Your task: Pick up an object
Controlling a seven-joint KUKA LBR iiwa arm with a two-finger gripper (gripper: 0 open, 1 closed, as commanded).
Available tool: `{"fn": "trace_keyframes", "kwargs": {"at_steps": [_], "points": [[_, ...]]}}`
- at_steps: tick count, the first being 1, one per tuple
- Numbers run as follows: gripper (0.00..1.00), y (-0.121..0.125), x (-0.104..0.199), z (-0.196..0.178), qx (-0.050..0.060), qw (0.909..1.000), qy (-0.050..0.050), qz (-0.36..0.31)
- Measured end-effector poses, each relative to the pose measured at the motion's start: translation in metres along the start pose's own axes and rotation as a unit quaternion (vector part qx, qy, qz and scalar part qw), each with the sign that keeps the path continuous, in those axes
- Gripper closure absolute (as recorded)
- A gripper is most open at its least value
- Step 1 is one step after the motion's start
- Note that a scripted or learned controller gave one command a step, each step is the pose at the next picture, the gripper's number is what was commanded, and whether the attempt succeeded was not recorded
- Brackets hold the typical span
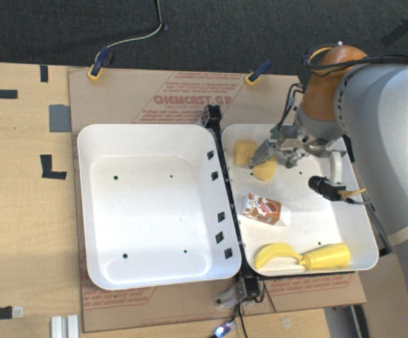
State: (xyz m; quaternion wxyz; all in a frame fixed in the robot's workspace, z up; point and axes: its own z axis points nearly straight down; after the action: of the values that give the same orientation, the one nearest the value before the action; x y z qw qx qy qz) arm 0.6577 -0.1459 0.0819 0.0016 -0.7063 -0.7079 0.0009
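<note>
**Low in the right bin (316,220): the gripper (267,158) at a yellow chunk (264,172)**

Reaching in from the right on the grey arm (383,111), with the gripper down in the far-left part of the right bin. Right at its tip, touching or very nearly so: the yellow chunk. Cannot tell how wide the gripper stands, nor whether the chunk is actually gripped. Just left of the chunk, close to the bin's left wall: a paler yellow block (243,153). Toward mid-bin, well apart from the gripper: a red-and-white packet (262,209). Along the near wall: a banana (276,256), end to end with a yellow bottle (327,256). Alongside on the left: the left bin (148,210).
</note>
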Motion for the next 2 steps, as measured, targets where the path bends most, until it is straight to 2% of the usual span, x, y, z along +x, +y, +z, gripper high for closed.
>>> {"fn": "trace_keyframes", "kwargs": {"at_steps": [1, 2], "points": [[1.0, -0.0005, 0.0001, -0.007, 0.001, 1.0, -0.001, -0.001], [1.0, -0.0066, 0.0029, -0.0038, -0.001, 1.0, -0.002, 0.0]]}}
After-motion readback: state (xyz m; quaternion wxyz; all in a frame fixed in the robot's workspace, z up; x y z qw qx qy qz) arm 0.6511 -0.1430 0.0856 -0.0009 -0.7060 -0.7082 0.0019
